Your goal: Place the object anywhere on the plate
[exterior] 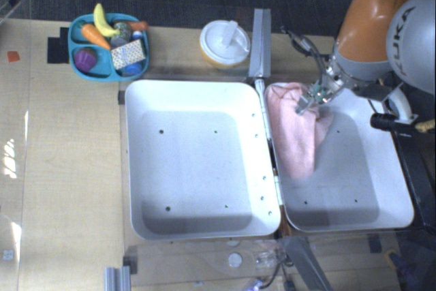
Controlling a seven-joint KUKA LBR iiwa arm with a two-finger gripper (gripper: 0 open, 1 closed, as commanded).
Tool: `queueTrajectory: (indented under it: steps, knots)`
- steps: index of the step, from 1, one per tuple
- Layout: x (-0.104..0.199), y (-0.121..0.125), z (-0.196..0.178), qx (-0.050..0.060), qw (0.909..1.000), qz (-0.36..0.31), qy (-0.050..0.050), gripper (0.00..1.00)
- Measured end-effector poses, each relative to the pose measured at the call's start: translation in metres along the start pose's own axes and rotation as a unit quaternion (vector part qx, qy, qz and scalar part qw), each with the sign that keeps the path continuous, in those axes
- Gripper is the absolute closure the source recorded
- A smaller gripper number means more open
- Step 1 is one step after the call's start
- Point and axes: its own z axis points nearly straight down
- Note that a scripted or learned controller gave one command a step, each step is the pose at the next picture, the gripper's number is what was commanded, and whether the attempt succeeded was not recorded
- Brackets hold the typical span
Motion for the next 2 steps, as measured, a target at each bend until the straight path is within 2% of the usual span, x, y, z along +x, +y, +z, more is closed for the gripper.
queueTrajectory:
  steps: [1,2]
  knots:
    - [-0.001,0.004,-0.04,-0.001,1.0,-0.003,0.0,1.0]
    - [0.043,0.036,-0.042,-0.001,0.979,-0.204,0.0,1.0]
